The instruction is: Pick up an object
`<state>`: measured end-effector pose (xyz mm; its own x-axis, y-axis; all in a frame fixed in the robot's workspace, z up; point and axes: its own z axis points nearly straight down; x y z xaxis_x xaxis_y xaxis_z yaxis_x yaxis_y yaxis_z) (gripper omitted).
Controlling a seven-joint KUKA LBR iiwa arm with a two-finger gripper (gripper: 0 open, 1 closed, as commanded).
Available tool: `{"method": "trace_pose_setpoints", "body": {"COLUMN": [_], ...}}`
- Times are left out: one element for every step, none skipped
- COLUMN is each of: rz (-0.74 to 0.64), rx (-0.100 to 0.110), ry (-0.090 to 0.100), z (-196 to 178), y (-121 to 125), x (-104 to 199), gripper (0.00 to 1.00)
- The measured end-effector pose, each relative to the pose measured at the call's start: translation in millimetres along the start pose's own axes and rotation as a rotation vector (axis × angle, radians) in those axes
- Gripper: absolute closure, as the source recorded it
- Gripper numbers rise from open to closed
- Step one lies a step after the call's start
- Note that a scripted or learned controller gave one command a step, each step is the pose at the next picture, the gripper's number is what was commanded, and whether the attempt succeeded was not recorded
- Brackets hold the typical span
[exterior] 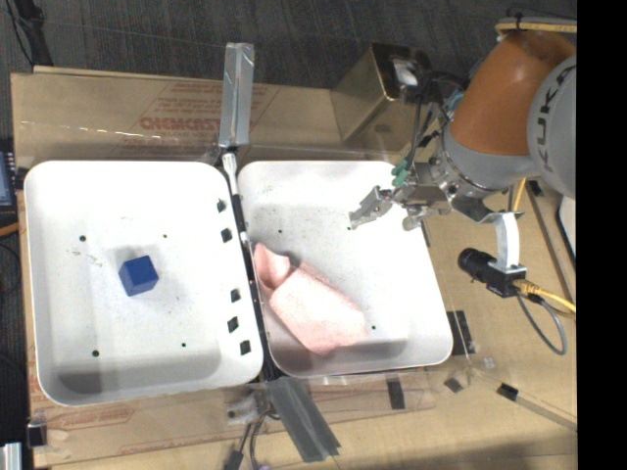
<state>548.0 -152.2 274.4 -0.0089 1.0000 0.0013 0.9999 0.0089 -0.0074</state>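
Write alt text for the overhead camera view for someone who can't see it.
A grey and orange robot arm reaches in from the right, its gripper over the right white bin, apart from a pink cloth lying crumpled in that bin's near left part. A small blue cube sits in the left white bin.
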Motion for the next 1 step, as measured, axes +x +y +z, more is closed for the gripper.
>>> {"method": "trace_pose_setpoints", "body": {"rz": [-0.165], "rx": [-0.003], "ry": [0.0], "z": [183.0], "y": [15.0], "x": [19.2], "gripper": [0.0]}}
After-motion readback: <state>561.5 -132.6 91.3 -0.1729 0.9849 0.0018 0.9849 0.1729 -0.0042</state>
